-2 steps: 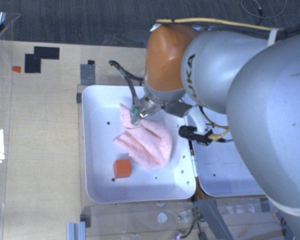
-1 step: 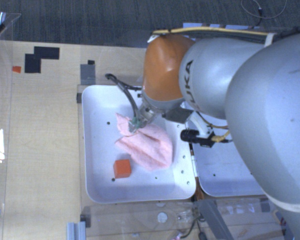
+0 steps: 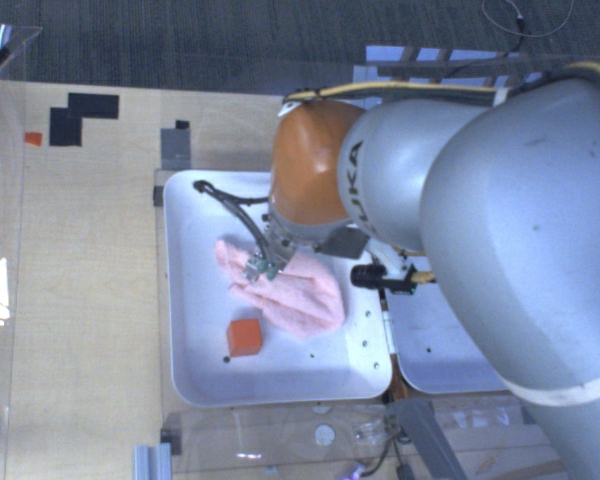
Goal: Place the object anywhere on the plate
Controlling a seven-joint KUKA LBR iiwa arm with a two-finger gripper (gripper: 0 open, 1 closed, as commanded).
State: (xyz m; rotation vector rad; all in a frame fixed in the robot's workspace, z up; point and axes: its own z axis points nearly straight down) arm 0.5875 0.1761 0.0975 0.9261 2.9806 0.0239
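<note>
The gripper (image 3: pixel 261 265) presses into the pink cloth (image 3: pixel 298 298); its grip cannot be told. The orange block (image 3: pixel 245 337) lies at its six o'clock, apart.

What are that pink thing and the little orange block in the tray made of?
The pink thing looks like soft terry cloth: fuzzy, matte, crumpled into folds. The orange block seems rigid, with flat faces and sharp edges and a dull finish; perhaps foam, wood or plastic, hard to tell. The tray looks like smooth white plastic.

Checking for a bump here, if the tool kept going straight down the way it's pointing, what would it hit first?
Most likely the pink cloth: the tool sits over its upper left edge in the left bin. Depth is unclear, so it may already touch.
</note>
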